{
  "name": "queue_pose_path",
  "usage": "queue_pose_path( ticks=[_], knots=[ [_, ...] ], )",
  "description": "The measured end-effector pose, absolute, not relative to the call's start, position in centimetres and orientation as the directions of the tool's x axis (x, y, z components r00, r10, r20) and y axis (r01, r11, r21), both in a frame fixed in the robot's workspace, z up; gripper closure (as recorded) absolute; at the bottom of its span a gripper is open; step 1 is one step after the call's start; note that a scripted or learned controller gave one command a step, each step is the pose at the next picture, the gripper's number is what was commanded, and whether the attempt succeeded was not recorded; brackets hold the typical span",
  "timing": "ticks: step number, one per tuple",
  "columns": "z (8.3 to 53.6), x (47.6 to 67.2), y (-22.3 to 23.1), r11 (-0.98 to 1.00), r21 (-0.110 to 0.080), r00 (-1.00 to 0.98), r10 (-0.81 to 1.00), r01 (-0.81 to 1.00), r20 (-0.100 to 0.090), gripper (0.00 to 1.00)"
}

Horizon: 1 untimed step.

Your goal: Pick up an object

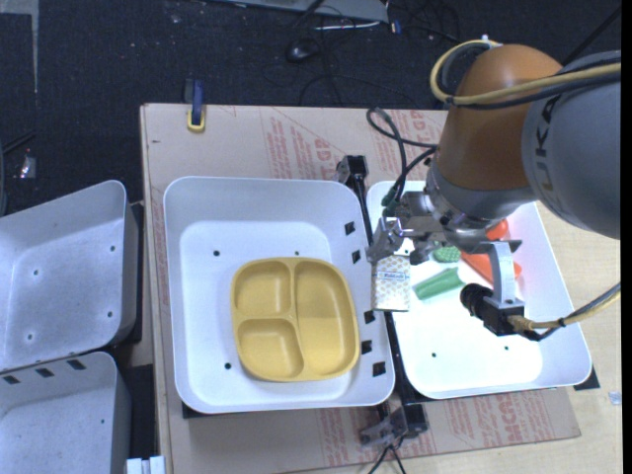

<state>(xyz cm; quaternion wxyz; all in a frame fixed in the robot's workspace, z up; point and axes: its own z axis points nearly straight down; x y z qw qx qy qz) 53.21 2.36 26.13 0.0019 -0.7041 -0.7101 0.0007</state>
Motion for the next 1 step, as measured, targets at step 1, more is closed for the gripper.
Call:
queue_pose_path(
  ticks=[1],
  knots=[
    [24.88,54.72,7.86,0.008,0.000,-0.008,1.000,1.000,0.001,1.00]
  ],
)
